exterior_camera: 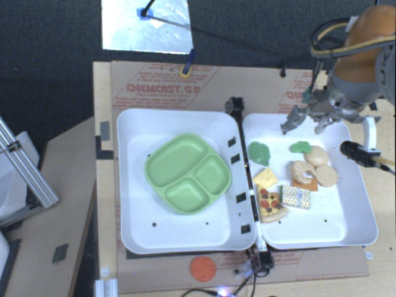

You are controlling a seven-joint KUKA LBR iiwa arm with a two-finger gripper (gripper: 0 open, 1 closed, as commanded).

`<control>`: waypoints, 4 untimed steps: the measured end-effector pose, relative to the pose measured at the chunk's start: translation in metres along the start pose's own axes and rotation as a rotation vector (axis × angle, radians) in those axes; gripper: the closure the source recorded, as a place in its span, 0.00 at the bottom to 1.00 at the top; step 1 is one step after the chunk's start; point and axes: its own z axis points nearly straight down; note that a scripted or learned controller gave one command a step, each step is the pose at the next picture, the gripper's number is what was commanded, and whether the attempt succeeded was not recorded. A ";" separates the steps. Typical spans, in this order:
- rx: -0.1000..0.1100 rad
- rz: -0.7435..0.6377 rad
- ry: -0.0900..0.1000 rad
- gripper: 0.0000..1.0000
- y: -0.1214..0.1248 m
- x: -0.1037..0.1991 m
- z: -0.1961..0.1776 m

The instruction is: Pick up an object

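Above the far edge of the right bin (356,228), the jaws (307,121) hang spread apart with nothing between them, the two fingers splayed over bare white floor short of the toy food. That released stance suits a descent onto something, since a grasp needs the fingers wide before they straddle a piece. Nearest below them lies a small green leafy piece (301,146), and just beyond it a pale bun (317,156), a ring-shaped pastry (303,172) and a round biscuit (326,176), which crowd so closely that they touch. Toward the divider sit a darker green broccoli piece (258,153), a yellow cheese wedge (266,178), a pizza slice (271,205) and a patterned packet (296,197). Any of these would serve as the object; the lone green pieces look easier, I judge, having open room around them. The left bin (133,228) holds a green divided plate (187,173), lying flat. Both bins rest on the cardboard-covered bench (161,85).
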 end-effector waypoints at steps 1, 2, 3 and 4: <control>-0.012 -0.002 -0.001 0.00 0.002 0.000 -0.007; -0.007 0.000 -0.001 0.00 0.001 0.000 0.055; -0.009 -0.003 -0.001 0.00 0.007 0.007 0.111; -0.011 -0.002 -0.001 0.00 0.008 0.008 0.139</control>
